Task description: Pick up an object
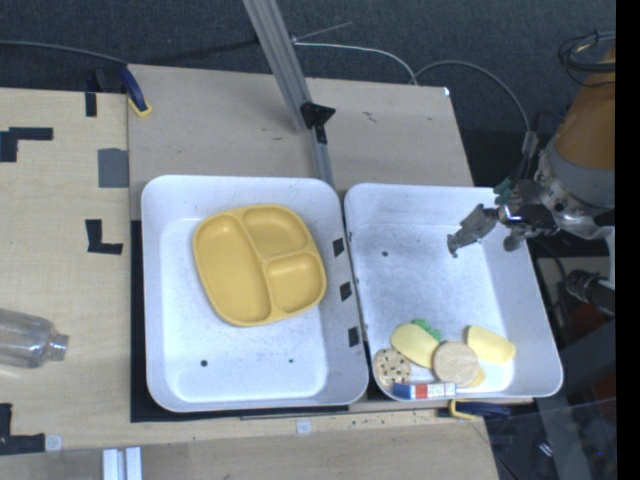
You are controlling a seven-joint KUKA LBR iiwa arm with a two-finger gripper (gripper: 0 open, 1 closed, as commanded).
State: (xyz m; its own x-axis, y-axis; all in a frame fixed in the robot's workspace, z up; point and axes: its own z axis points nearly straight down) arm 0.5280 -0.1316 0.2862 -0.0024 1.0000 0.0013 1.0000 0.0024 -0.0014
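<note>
The gripper (466,232) hangs over the upper right part of the right bin (420,268), reaching in from the right on the grey arm with its orange band. Nothing shows between its fingers. Along the bin's near edge lies a cluster of small things: a yellow piece (412,343) with a green bit behind it, a round tan disc (456,362), a yellow block (491,345), a speckled cookie (391,368) and a red, white and blue tube (420,391). The gripper is well above and behind this cluster.
The left bin (170,368) holds a yellow divided plate (260,263). A metal pole (280,48) slants down to the divider between the bins. A clear plastic bottle (28,338) lies on the bench at far left. Cables run behind the bench.
</note>
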